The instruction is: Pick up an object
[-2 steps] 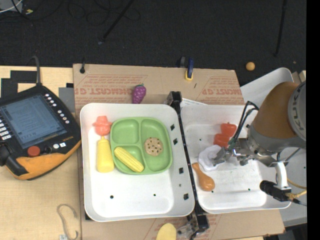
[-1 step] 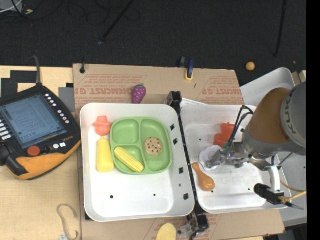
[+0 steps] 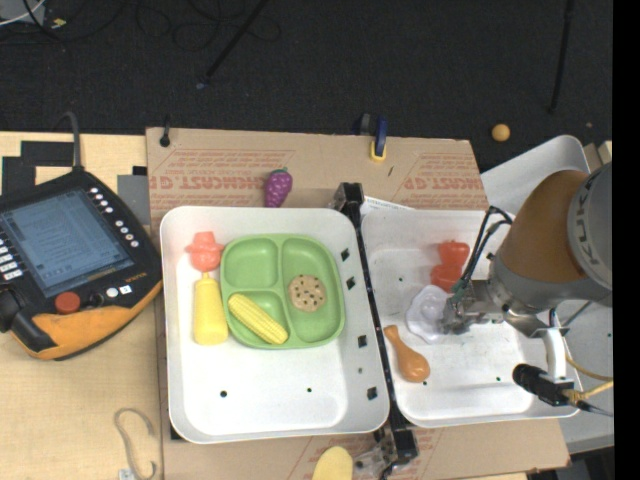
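My right bin (image 3: pixel 500 393) holds 1 red toy (image 3: pixel 451 262), 1 drumstick (image 3: pixel 405 353), 1 clear cup (image 3: pixel 430 313) beside my gripper (image 3: pixel 458 313); jaw state I cannot tell.

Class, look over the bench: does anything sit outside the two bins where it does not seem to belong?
Yes. A purple grape bunch lies on the cardboard behind the left bin, and a yellow item sits at the front edge.

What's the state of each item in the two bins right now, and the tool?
tool: low in the right bin, over a clear cup; finger state unreadable
clear cup: on the bin floor under the tool
red toy: lying free, right bin
drumstick: lying free, right bin
green plate: flat, left bin
cookie: on plate
corn: on plate
yellow bottle: lying beside plate
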